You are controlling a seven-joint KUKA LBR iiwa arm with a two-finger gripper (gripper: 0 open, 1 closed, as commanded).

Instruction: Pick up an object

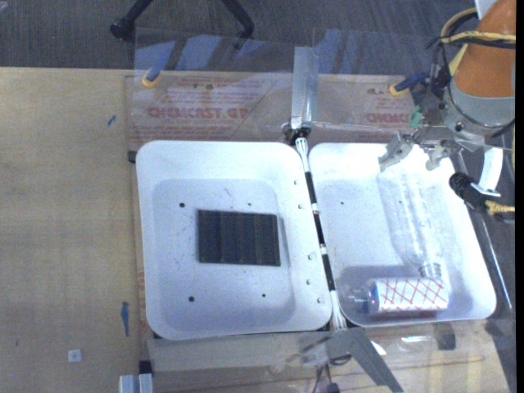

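Observation:
My gripper [411, 155] hangs over the far end of the right bin [348, 188], open, with nothing between its fingers. Just below it a clear plastic bottle [413, 223] lies lengthwise on the bin floor, its cap end toward the near side. A cylinder with a red-and-white check pattern [407, 295] lies on its side along the near wall of the same bin, touching the bottle's cap end. In the left bin [149, 219] a dark ribbed rectangular pad [238, 237] lies flat in the middle.
A metal divider post [303, 88] stands behind the seam between the bins. Clear sheeting with red lettering [196, 109] lies behind both bins. Cables and the arm's orange band [491, 43] crowd the upper right corner.

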